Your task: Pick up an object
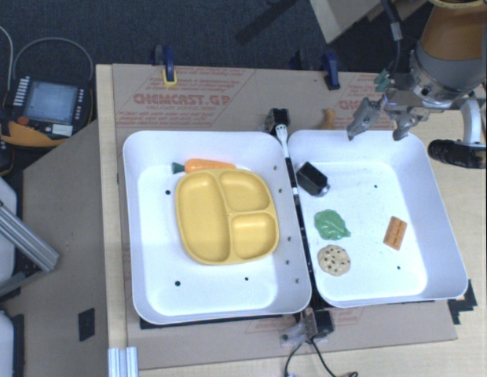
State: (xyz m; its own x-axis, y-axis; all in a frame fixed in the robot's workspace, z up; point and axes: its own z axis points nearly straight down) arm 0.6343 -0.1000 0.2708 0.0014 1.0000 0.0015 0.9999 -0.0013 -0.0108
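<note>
Arm: grey w/ orange band, came in from the 2 o'clock corner of the view, wrist above the far edge of the right bin (pixel 440 210).
Gripper (pixel 380 126): hung over the right bin's far rim, approx 12 o'clock of that bin; two fingers spread wide apart, nothing between them.
Right bin contents: black block (pixel 312 179) at approx 10 o'clock, close to the divider side; green leafy piece (pixel 331 225) near centre-left; round choc-chip cookie (pixel 334 260) at approx 7 o'clock, just below the green piece; small orange-brown bar (pixel 395 232) at approx 4 o'clock, well apart from the rest.
Candidate objs vs gripper: all four lay on the bin floor, none touching the fingers; black block was nearest, at the gripper's approx 8 o'clock.
Left bin (pixel 149 273): yellow three-compartment tray (pixel 226 214) lay in the middle, tilted a bit; orange carrot (pixel 208 164) w/ green top at 12 o'clock of the tray, partly tucked behind its far rim.
Bench: cardboard sheet (pixel 228 93) under both bins, blue clamps (pixel 166 63) at its far edge.
Off-bench: handheld pendant w/ screen (pixel 47 104) at 9–10 o'clock of the view, on dark floor.
</note>
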